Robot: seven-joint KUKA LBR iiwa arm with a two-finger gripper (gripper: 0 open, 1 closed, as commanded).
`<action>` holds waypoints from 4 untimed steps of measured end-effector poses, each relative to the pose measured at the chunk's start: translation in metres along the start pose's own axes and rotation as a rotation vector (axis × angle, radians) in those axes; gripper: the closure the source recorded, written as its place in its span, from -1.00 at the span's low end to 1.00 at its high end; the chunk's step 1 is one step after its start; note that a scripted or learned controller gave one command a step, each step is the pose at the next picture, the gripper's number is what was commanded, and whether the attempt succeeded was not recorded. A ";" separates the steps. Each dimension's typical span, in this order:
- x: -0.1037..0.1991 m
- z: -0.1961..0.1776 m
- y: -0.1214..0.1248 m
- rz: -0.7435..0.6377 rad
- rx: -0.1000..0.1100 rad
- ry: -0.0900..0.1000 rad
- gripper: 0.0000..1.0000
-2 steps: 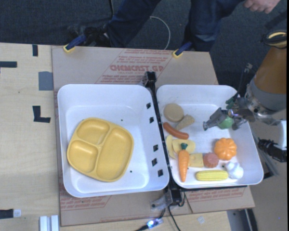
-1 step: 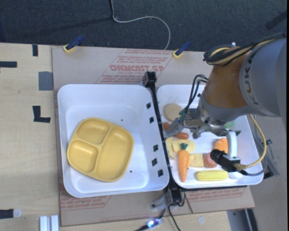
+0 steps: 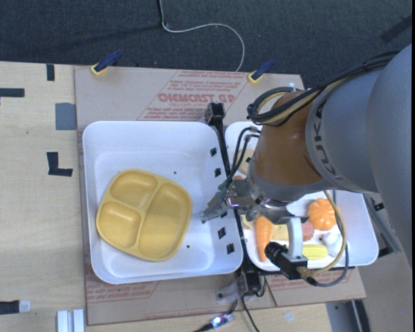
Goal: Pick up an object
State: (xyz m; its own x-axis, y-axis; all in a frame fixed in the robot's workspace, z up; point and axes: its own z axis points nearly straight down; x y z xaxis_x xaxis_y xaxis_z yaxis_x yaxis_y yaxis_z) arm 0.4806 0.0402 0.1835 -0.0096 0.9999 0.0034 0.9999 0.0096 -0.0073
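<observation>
1. Your end effector (image 3: 214, 209) hung over the right edge of the left bin (image 3: 97, 144); whether it was spread, you cannot tell.
2. The yellow plate (image 3: 144, 214) lay in that bin.
3. A carrot (image 3: 263, 235) sat in the right bin (image 3: 365, 254).

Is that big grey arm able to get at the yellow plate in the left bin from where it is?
Probably yes. The yellow plate lies alone in the left bin with nothing on top, and the gripper hangs just beside it near the divider.

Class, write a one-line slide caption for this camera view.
Arm reaches over the right bin of toys; yellow plate in left bin.
</observation>
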 end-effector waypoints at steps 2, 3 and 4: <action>0.010 -0.158 0.004 0.004 -0.022 -0.001 1.00; 0.039 -0.146 0.002 0.007 -0.005 -0.004 1.00; 0.047 -0.206 0.002 0.006 -0.011 -0.002 1.00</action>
State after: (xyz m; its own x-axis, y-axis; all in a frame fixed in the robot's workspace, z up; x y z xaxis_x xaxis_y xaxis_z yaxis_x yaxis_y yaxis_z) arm 0.4839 0.0867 0.3897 -0.0037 1.0000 0.0009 1.0000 0.0037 0.0036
